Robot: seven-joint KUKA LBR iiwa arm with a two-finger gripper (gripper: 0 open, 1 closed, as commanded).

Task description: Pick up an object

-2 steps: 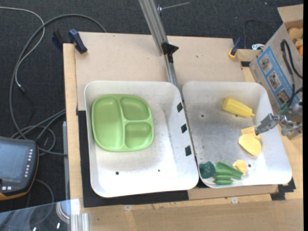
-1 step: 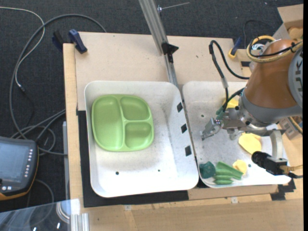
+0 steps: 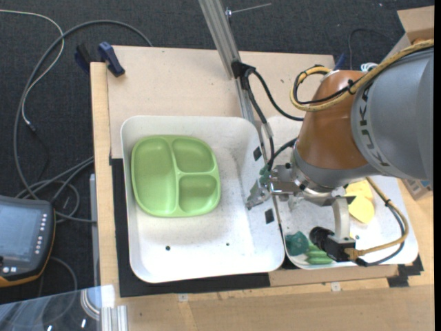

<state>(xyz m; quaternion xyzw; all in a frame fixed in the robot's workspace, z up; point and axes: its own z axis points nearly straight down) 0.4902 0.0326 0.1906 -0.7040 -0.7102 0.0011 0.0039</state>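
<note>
Green divided plate (image 3: 176, 176) flat in the left bin (image 3: 207, 257), pincer (image 3: 260, 193) apart from it.
The plate lies toward that bin's left side, nothing gripping it. The pincer hangs over the wall between the two bins; wide or narrow, I cannot tell. In the right bin (image 3: 412, 248), a yellow piece (image 3: 362, 202) and dark green pieces (image 3: 303, 245) lie under the arm on the bench (image 3: 172, 81).
</note>
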